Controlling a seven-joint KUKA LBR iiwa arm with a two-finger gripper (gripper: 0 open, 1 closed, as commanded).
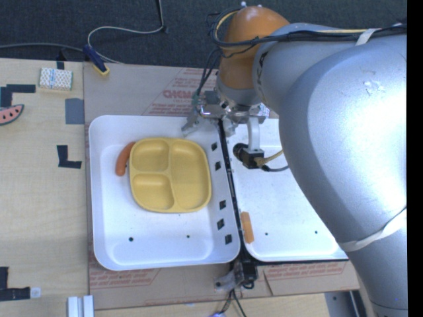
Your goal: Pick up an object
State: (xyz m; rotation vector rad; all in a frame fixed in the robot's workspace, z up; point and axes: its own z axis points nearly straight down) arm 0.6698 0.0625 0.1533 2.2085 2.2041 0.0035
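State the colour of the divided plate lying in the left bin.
Yellow. The divided plate shows clearly in the camera view, inside the left white bin.

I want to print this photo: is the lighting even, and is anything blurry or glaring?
Camera view: soft, even light; faint shadow beside the yellow tray; the arm looms close and slightly soft; both white bins look bright, near washed out.

Bright even overhead light; soft shadows, mild glare on the white bins (106, 243) and arm (344, 111); slightly soft, low-res overall.
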